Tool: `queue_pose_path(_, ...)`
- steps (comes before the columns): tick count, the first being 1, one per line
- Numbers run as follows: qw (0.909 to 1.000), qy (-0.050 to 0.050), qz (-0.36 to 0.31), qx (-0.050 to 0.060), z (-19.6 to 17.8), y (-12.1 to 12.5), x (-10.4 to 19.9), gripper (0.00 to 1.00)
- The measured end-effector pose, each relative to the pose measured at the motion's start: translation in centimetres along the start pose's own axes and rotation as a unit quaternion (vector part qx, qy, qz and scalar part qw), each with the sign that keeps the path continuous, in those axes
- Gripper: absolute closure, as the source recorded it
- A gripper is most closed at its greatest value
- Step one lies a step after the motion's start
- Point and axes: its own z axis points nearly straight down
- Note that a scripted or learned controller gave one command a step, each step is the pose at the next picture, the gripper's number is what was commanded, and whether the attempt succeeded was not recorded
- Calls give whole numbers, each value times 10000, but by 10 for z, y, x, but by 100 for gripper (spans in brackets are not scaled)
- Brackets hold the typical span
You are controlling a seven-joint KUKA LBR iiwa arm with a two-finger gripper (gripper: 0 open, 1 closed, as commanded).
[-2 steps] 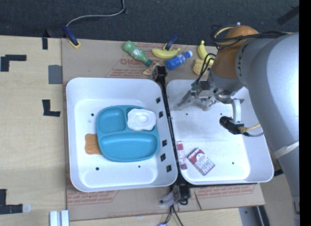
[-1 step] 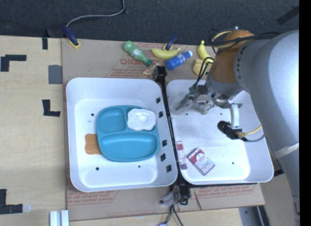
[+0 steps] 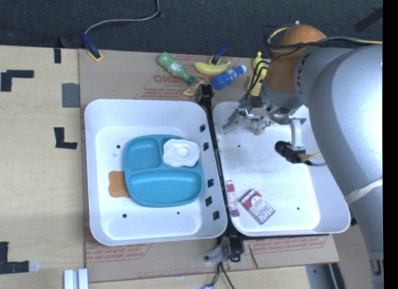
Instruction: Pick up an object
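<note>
The arm [image 3: 336, 101] comes in from 3 o'clock and bends over the right bin [image 3: 311, 219], its orange band [image 3: 292, 58] sitting near the bin's 12 o'clock rim. The pincer [image 3: 249, 120] hangs low over the upper left part of that bin; whether it is open or closed cannot be told from this angle, and nothing can be seen held in it.

The nearest loose thing in the right bin is a small red and white packet [image 3: 257, 206], lying flat on the bin floor toward 6 o'clock, well apart from the pincer. Its long axis runs on a slant, from about 10 o'clock to about 4 o'clock. Just beside it, toward 9 o'clock and against the bin's left wall, lies a narrow red and white strip [image 3: 231, 198], its long axis running close to 12 to 6 o'clock.

In the left bin [image 3: 99, 157] a blue divided tray [image 3: 161, 179] lies near the middle, with a white fried-egg toy [image 3: 181, 152] resting on its 1 o'clock corner. A tan slice of toast [image 3: 116, 184] pokes out from under the tray's 9 o'clock edge.

Outside the bins, on the tabletop [image 3: 37, 157] around 12 o'clock, lie a green bottle [image 3: 175, 68], a yellow banana [image 3: 212, 67] and a blue bottle [image 3: 227, 77], near one another in a row.
</note>
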Motion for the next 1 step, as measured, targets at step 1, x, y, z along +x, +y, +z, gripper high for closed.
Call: queue_pose_path(1, 10000, -8, 7, 5, 0, 0, 2, 0)
